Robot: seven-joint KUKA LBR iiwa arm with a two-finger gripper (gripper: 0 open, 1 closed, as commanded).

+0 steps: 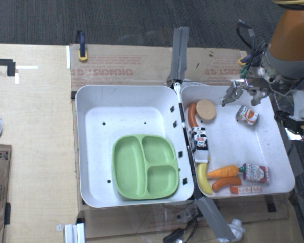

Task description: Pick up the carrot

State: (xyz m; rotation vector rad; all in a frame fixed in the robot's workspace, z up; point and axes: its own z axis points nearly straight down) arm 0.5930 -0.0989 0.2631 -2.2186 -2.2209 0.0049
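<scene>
1. The gripper (238,91) hung over the top part of the right bin (273,151). It was too small and blurry to show how it stood, so I could not tell. Nothing showed in its grasp.
2. The grey arm with its orange band (290,32) came in from the right side, above the bin's far corner.
3. A small white and orange packet (247,116) lay just below the gripper, close to it but apart.
4. A round tan thing like a cookie (206,110) lay to the left of the gripper, next to a long red sausage (192,114).
5. A small black and white box (199,138) lay below the sausage, by the bin's left wall.
6. The carrot (224,171) lay on its side near the bottom of the right bin, well apart from the gripper.
7. A yellow banana (202,178) touched the carrot's left end, and another red sausage (226,183) lay just under the carrot.
8. A red and green packet (255,172) sat right beside the carrot's right end.
9. The left bin (91,135) held a green plate with three parts (146,166).
</scene>
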